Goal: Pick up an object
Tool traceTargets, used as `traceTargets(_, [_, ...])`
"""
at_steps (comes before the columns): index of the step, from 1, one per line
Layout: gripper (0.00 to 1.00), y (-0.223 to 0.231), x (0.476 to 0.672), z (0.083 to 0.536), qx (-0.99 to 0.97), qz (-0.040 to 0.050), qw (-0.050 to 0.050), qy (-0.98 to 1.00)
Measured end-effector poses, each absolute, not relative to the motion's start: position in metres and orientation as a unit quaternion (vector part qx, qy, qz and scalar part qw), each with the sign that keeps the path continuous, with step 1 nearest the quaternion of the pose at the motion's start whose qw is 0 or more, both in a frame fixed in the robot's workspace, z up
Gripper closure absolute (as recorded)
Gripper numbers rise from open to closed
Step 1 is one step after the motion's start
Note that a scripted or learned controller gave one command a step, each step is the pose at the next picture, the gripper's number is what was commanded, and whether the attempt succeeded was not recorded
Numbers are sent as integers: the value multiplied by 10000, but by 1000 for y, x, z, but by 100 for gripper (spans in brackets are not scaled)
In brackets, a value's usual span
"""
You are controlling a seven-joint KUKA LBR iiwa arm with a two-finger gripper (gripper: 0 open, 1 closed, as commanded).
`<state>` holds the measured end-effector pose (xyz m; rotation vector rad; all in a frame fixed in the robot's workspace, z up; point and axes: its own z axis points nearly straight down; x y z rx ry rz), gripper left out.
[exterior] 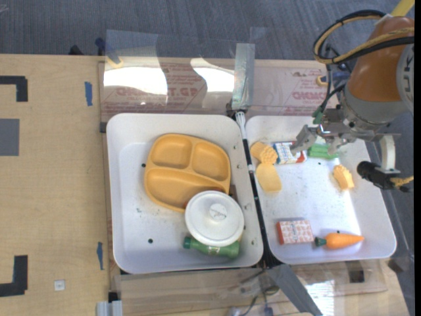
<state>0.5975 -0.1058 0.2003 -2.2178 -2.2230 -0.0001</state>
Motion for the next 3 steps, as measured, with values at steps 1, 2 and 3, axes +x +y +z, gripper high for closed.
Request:
traceTargets(1, [0, -198, 593, 204, -6633, 4, -23, -7483])
traceTargets(2, [0, -202, 598, 107, -8024, -1, 55, -5967])
traceTargets(3, [0, -198, 588, 89, -8289, -74, 45, -5593])
